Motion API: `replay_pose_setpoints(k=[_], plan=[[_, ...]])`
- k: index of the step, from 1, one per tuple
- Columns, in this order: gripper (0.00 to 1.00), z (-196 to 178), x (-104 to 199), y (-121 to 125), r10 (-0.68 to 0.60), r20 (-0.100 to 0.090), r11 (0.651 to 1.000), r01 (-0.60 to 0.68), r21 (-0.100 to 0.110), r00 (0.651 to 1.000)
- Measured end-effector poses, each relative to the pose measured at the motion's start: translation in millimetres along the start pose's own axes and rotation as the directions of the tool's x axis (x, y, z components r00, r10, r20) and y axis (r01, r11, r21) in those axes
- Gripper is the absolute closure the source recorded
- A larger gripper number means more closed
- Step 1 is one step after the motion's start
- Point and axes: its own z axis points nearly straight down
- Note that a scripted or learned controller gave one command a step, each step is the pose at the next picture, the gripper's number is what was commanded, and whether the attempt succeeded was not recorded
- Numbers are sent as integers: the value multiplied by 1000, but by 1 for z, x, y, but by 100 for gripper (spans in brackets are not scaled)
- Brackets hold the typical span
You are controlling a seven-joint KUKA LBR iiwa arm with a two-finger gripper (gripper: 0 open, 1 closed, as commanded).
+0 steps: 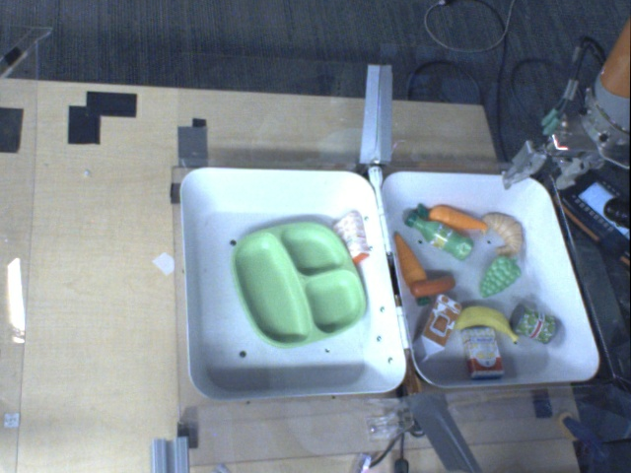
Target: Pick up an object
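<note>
My gripper [545,168] hangs above the far right corner of the right bin [567,264], fingers spread open with nothing between them. Several toy foods lie in that bin, all left of and nearer than the gripper. A carrot [456,218] and a green bottle [439,233] are at the far side, beside a bread roll [504,233]. A green bunch of grapes [500,275] lies mid-bin. A banana [485,320], a small can [533,324] and a juice carton [481,353] sit near the front.
The left bin [212,343] holds a green divided plate [299,282] and a small packet [351,235] by the plate's far right. A second carrot [408,257] and a sausage [432,287] lie along the right bin's left wall. Cables [473,28] trail behind the bins.
</note>
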Motion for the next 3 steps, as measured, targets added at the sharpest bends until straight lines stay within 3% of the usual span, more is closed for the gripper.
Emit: replay_pose_setpoints(k=[1, 2, 3], plan=[[0, 90, 24, -32, 62, 0, 998, -62, 2, 998], [0, 172, 35, -8, -43, 1, 999, 43, -5, 999], [100, 158, 36, -4, -45, 0, 999, 45, -13, 999]])
